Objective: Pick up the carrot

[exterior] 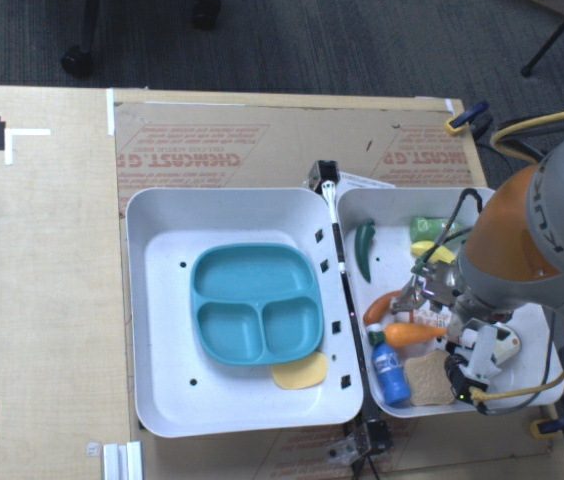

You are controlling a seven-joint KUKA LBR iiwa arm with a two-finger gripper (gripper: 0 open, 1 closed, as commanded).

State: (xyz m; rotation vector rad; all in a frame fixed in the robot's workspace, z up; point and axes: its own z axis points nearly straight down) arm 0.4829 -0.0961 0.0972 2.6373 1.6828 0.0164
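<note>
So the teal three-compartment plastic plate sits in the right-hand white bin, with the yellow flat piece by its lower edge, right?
Not quite: the camera view shows the teal three-compartment plastic plate in the left-hand white bin, not the right one. The yellow flat piece does lie by its lower edge.

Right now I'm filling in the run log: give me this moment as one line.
tool: low in right bin | carrot: lying just beside tool, grasp unclear | blue bottle: next to carrot | teal tray: left bin
</note>
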